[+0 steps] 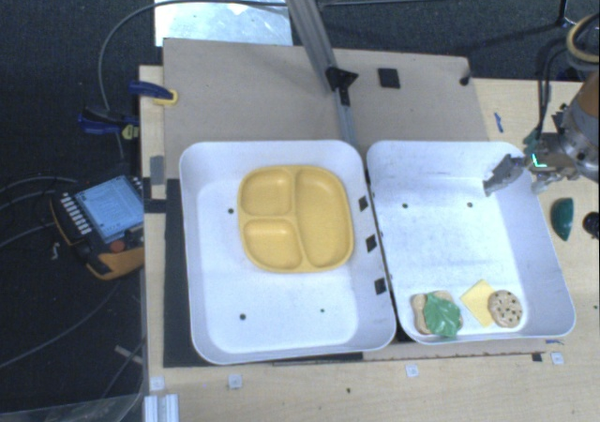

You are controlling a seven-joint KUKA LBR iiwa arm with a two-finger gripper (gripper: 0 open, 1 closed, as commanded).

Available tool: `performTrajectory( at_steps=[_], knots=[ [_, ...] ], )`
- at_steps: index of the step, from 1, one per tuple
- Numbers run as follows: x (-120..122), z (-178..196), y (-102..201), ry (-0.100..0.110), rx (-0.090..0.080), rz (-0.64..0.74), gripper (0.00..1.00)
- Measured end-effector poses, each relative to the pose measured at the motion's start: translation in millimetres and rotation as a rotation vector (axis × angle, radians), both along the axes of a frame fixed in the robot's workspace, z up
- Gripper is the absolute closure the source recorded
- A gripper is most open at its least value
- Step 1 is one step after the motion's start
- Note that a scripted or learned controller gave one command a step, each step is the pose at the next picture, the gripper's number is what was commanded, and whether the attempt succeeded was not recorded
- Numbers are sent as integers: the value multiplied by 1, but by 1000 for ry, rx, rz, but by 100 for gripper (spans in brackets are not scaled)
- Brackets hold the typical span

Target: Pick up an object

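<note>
Hovering over the right bin's (441, 214) far right rim, my gripper (511, 172) shows one grey finger; I cannot tell how it is set. Well below the fingers, at the near edge, lie a green leaf (442, 315), cheese slice (477, 302) and cookie (505, 308).

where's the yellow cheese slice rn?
The yellow cheese slice lies at the near edge of the right bin, between the green leafy piece and the chocolate-chip cookie.
</note>
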State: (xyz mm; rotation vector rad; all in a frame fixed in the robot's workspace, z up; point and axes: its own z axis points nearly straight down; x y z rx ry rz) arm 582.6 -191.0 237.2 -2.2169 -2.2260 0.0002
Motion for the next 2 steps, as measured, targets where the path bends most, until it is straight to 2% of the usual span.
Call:
performTrajectory(
  at_steps=[1,2],
  knots=[
    [1,1,0,-3,-1,0,0],
    [2,-61,2,2,0,-2,0]
  ],
)
